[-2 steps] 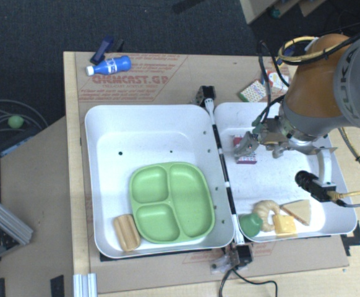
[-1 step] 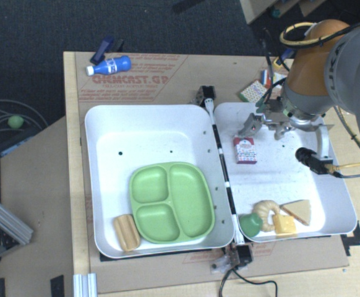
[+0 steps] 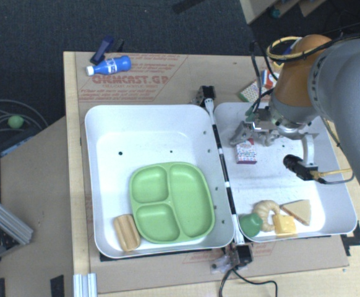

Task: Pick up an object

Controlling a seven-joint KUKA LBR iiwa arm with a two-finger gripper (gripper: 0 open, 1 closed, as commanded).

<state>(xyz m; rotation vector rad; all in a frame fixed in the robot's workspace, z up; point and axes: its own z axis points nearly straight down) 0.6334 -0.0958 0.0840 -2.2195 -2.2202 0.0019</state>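
- The gripper point(image 3: 252, 135) is hovering in the right bin point(image 3: 334, 212), just above a small pink-and-white box point(image 3: 247, 154); whether its fingers are apart or together, I cannot tell.
- The box is lying flat near the bin's left wall point(image 3: 224, 166), so the fingers risk scraping past or pushing it away.

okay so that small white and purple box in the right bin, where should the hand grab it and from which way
The small white and purple box lies flat on the right bin's floor, apart from the other items. Probably best to come straight down from above and close on its two long sides, the narrower span. The hand hangs just above its top end.
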